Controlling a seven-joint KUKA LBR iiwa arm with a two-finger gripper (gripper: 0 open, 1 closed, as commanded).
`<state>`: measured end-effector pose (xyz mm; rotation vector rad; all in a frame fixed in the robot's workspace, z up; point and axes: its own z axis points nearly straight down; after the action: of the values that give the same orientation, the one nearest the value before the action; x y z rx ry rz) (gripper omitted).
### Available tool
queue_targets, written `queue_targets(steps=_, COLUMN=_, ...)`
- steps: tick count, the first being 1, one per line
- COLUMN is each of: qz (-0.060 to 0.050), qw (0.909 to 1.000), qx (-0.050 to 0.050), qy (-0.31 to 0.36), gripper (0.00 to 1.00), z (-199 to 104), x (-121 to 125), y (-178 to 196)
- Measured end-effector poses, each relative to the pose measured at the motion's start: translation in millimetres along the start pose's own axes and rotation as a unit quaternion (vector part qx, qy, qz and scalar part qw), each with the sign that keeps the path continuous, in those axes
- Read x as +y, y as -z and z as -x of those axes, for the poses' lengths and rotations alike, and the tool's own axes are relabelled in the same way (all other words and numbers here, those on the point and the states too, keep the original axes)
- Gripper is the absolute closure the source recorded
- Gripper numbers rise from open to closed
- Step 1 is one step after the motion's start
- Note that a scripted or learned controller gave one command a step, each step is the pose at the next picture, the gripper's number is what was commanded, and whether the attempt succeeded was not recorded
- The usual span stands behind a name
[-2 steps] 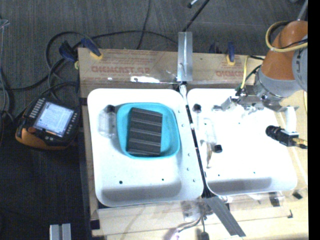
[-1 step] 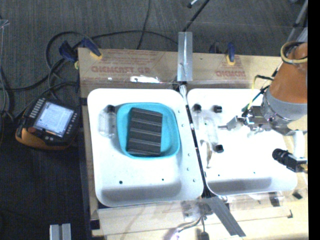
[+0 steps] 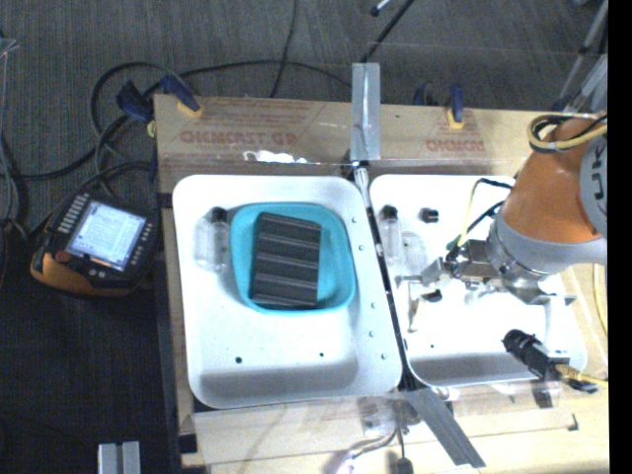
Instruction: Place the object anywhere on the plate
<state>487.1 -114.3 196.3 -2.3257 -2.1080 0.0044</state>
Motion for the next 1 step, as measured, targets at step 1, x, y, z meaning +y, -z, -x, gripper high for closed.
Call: queue_targets(steps=1, qz=0.001, qw=1.0000, qx=-0.001, qy=-0.006, gripper=0.00, z=77.3, x=3.8, y=44.5)
